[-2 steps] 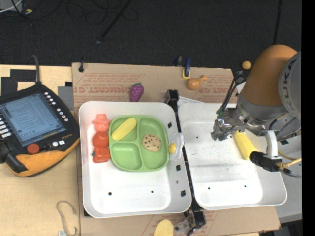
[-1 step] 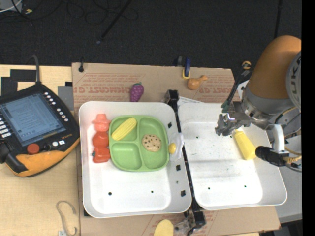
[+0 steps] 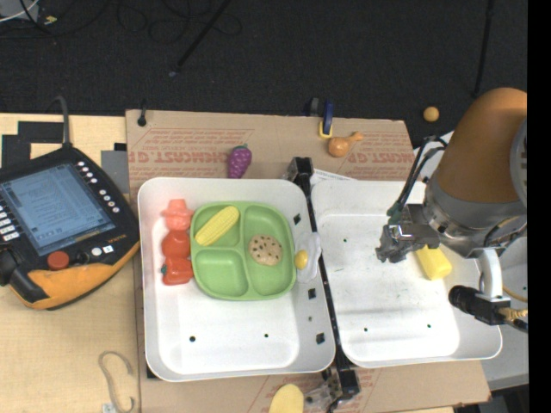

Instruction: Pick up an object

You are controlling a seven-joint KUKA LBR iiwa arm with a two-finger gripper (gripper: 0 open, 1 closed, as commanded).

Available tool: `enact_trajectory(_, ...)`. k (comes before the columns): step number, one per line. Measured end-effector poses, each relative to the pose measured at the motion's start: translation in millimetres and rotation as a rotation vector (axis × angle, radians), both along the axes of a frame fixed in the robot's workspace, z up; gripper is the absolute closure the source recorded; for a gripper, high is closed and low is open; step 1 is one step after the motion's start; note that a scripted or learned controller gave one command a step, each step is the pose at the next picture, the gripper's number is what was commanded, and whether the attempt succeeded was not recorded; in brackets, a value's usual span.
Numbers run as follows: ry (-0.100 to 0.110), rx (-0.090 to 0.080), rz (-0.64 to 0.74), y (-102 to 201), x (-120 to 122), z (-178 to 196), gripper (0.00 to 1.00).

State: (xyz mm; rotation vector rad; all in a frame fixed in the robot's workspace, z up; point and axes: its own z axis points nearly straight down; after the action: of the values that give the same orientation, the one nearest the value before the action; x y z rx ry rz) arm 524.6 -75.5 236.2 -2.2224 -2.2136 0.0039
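Counted just one grey arm with an orange band, so no debate about which was nearer. Found its two-finger gripper (image 3: pixel 392 249) low over the right shallow white bin (image 3: pixel 405 338), toward that bin's 2 o'clock corner. Couldn't tell if spread or clamped, too dark and blobby from up here. Saw nothing pinched in it either. Spotted the likely target right away: one small yellow plastic block (image 3: pixel 434 263), lying flat on the right bin's floor just beside the gripper, at roughly 4 o'clock from it. Judged its long axis as running about 10 to 4 o'clock, so pretty much pointing back at the gripper. Guessed at a short hop toward 4 o'clock and probably a wrist turn to close across the narrow side. Counted two bins total. In the left white bin (image 3: pixel 215 351): one green compartment plate (image 3: pixel 225 275), one yellow toy corn cob (image 3: pixel 215 224) and one chocolate-chip cookie (image 3: pixel 266 249) on it, plus a pink-and-red toy lump (image 3: pixel 176 246) at the plate's 9 o'clock, maybe two pieces, hard to call. Outside the bins, up at 12 o'clock on the cardboard: one purple toy grape bunch (image 3: pixel 239 160) and one orange toy pear (image 3: pixel 342 144).
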Motion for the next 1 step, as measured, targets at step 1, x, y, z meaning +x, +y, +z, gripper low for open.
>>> enact_trajectory(1,0.001,0.001,0.004,28.6,-42.9,1.0,1.00)
